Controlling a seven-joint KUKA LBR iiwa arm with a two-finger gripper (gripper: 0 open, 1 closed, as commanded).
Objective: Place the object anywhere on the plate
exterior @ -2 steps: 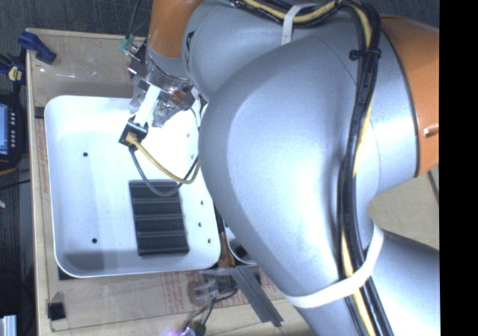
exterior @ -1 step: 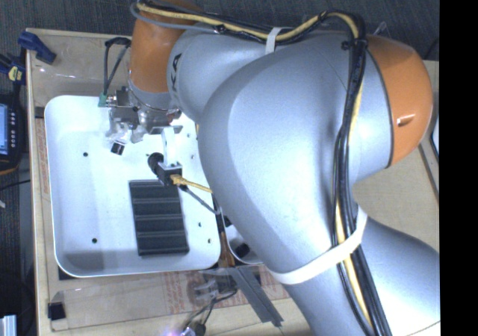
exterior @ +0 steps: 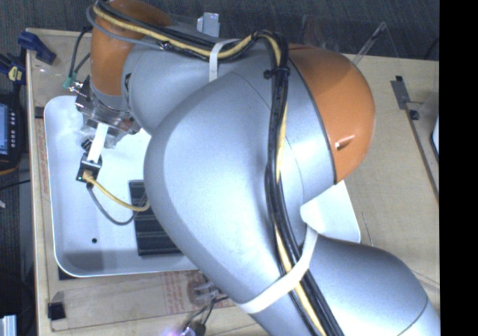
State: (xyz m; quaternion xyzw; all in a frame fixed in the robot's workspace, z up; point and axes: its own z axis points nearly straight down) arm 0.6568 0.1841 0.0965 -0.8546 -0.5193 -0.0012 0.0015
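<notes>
1. The big grey arm (exterior: 239,178) with its smooth, rounded casing reached in from the right and bent across most of the bench. One glossy orange joint cap bulged at the upper right. The orange band above the wrist curved down towards the far left.
2. A bundle of black and yellow cables, held by white straps, ran along the arm's back.
3. The gripper (exterior: 103,124) hung low over the upper left corner of the shallow white plastic bin (exterior: 56,178), with a cluster of bare metal parts above it. From where I stood I could not tell whether it was open or closed, and I saw nothing held in it.
4. The flat black ribbed slab (exterior: 157,236), rectangular with ridges along its face, lay on the bin's floor near the front rim. It was well apart from the gripper, and its right side was hidden under the arm. I could not tell whether the narrower dark strip just above it was part of the same piece.
5. The bin had rounded corners and a raised, smooth lip. Its left half was bare white floor except for one tiny dark speck.
6. The pale wooden bench (exterior: 396,163) showed open surface to the right of the arm, and a blue clamp (exterior: 33,45) sat at its far left corner.
</notes>
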